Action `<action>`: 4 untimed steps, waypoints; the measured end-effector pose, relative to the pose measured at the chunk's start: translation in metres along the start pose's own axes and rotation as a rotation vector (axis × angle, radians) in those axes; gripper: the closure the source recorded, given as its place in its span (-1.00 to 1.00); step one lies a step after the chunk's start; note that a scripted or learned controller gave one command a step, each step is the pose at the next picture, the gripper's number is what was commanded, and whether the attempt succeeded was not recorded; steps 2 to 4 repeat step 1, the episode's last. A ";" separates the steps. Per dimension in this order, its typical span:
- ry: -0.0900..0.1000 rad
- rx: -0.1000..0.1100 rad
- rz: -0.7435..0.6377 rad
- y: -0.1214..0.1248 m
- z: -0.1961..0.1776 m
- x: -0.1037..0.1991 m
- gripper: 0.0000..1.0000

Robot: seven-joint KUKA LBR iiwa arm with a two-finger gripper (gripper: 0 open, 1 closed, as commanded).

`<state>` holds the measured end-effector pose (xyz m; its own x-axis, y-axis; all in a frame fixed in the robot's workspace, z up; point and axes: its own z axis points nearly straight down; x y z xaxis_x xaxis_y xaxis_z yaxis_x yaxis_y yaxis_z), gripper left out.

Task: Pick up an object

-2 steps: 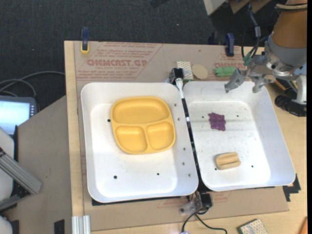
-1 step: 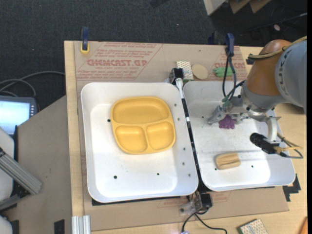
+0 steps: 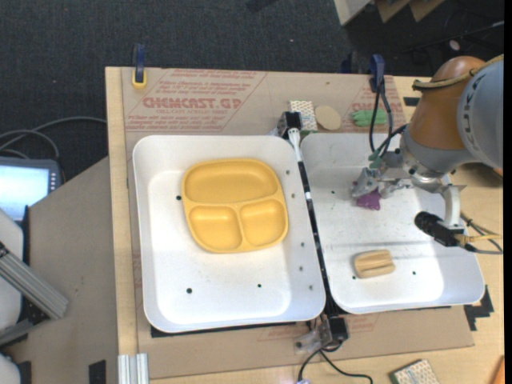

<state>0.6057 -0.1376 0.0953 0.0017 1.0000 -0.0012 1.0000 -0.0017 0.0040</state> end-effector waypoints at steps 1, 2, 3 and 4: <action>0.004 0.007 -0.006 -0.055 -0.092 0.085 1.00; 0.004 0.007 -0.006 -0.055 -0.092 0.085 1.00; 0.004 0.007 -0.006 -0.055 -0.092 0.085 1.00; 0.004 0.007 -0.006 -0.055 -0.092 0.085 1.00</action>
